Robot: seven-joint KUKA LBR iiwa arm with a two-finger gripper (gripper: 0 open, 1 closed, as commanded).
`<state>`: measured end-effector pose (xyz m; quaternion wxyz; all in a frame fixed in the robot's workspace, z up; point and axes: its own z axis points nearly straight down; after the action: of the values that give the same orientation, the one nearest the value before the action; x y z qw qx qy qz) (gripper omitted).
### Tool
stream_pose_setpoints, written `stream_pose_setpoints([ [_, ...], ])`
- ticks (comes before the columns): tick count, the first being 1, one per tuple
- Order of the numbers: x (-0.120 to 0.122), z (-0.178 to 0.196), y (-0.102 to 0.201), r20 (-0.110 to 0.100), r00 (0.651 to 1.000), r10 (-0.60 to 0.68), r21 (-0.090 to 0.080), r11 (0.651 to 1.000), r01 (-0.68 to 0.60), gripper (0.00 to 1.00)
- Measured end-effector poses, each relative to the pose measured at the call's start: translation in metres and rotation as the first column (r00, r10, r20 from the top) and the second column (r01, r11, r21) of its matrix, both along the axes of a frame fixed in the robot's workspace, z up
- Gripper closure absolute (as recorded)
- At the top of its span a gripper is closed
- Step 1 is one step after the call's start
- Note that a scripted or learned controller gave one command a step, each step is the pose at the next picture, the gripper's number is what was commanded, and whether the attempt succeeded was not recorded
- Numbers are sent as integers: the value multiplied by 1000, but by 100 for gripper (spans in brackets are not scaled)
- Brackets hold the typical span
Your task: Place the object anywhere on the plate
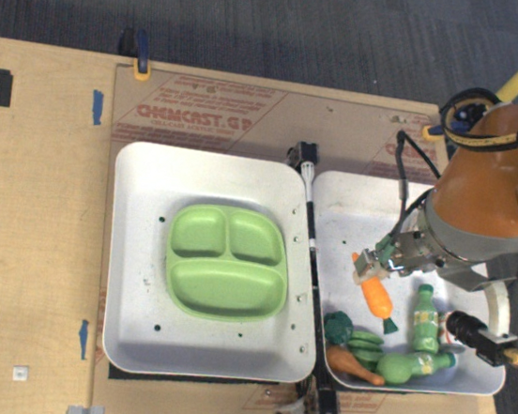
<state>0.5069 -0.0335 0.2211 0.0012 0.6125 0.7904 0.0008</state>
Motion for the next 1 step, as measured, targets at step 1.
stream_pose_setpoints([
  [1,27,-37,69,-4,992,125,2,992,-125,100],
])
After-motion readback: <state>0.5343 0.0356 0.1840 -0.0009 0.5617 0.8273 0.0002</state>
